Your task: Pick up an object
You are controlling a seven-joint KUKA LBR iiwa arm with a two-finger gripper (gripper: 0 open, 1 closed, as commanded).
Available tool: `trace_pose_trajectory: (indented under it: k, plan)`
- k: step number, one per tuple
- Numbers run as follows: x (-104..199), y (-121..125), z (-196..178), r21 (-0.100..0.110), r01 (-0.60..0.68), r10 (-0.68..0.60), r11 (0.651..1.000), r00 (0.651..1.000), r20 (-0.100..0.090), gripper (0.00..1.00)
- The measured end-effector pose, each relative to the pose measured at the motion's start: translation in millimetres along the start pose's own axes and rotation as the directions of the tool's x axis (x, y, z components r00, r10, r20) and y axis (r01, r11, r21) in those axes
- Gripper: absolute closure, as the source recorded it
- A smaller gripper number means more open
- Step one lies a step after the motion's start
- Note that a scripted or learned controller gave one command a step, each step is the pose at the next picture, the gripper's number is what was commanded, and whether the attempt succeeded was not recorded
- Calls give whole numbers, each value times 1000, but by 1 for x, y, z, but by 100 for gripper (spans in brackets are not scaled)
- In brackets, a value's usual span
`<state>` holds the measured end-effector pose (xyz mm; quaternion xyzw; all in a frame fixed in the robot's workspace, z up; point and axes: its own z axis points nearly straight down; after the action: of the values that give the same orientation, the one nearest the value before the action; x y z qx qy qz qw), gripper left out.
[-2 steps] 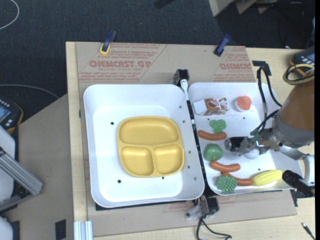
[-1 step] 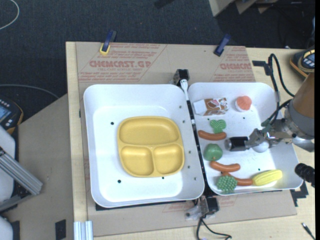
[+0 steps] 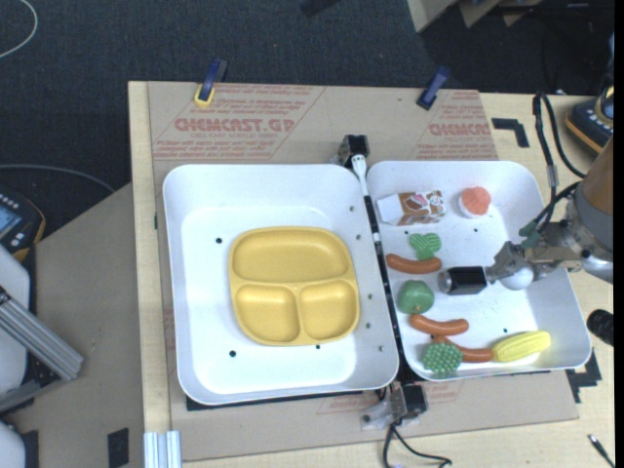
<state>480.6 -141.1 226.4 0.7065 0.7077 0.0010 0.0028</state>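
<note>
The stuff to grab is all in the right-hand bin [image 3: 522,188], toy food by the look of it. I'll use the green ball [image 3: 416,295] as the anchor, since it sits near the middle of the pile, close to the bin's wall on the divider side.

- Just above the ball in the view is a sausage [image 3: 411,263], with a leafy green piece [image 3: 425,245] touching its far side.
- Further up from the ball, near the bin's far edge, there's a white and brown packet [image 3: 414,206]. Off to the right of that is an orange-red round thing [image 3: 476,201].
- Just below the ball is a second sausage [image 3: 439,326].
- Below that one, at the near edge, is a bumpy green clump [image 3: 442,359], maybe broccoli.
- A third sausage [image 3: 475,353] runs from the clump to a yellow corn cob [image 3: 522,344], which lies partly over it.

The hand [image 3: 511,269] is to the right of the ball and a bit higher in the frame, over bare white bin floor. It's apart from all the food, and the corn is the nearest piece below it. I honestly can't tell from this angle whether it's open or closed. The grey arm [image 3: 590,232] comes in from the right.

Left of the ball, past the divider, the other bin [image 3: 195,261] holds a yellow divided plate [image 3: 292,286] lying flat in its middle. Both bins sit on a desk [image 3: 292,115] topped with a tan printed sheet, and there are two blue clamps [image 3: 210,78] on its far edge.
</note>
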Motion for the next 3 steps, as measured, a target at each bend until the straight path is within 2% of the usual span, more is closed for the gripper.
trace_pose_trajectory:
  k: [1,2,3]
  plan:
    - [50,18,7,2,4,-4,1000,1000,-3,100]
    - [96,45,-5,1,5,-5,1000,1000,-3,100]
    - [150,76,2,1,4,-4,1000,1000,-3,100]
